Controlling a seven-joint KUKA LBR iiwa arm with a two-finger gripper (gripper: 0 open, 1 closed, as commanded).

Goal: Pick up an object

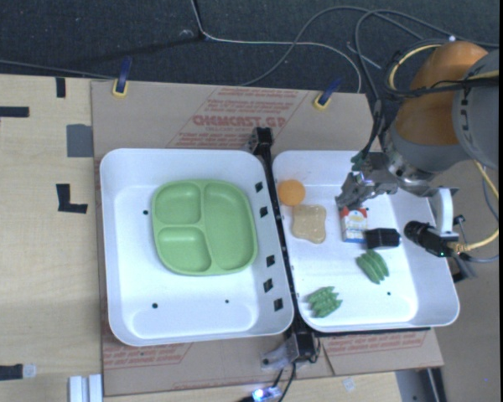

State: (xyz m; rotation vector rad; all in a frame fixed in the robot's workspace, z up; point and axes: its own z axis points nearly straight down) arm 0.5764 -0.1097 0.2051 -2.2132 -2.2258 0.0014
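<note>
Carton (355,224), small and white with red print, standing in the right bin (427,304) just beside the toast slice (309,223) and touching a black block (382,239) on its other side; directly under the gripper (355,193), which hangs low over its top; cannot tell whether apart or together, so no claim of a hold. Best done by centring over the carton's narrow faces, keeping clear of the block and the toast, then descending straight and closing squarely; likely to tip or skid if caught off-centre, being light and upright. Worth lifting slowly and checking for the carton between the pads before moving off. Elsewhere in the same bin: an orange ball (292,192), a green pod (373,266), a leafy green piece (324,301); left bin (126,308) bearing a green divided plate (204,227), well apart from the work.
</note>
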